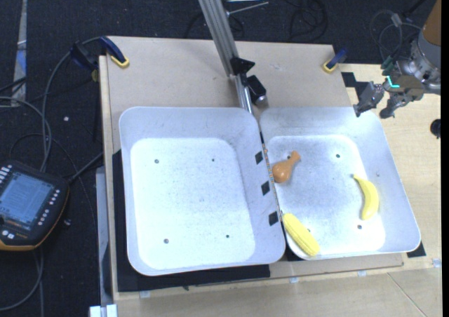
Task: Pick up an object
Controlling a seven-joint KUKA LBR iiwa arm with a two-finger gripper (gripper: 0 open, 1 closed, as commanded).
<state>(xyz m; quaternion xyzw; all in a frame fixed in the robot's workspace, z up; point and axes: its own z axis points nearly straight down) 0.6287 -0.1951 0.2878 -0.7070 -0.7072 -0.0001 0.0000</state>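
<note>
Gripper [379,101] sits at upper right, just past the far right corner of the right bin [393,168], fingers spread apart w/ nothing between them, well apart from all objs. Right bin holds 3 things: banana [367,196] near its right wall, lying roughly lengthwise; orange-brown drumstick toy [285,167] toward the left side, thin end pointing up-right; corn cob [301,234] at the near left corner, touching or overlapping the rim by the divide. Left bin [140,126] lies beside it, edges overlapping at centre. Handheld pendant [27,203] on the floor at far left.
</note>
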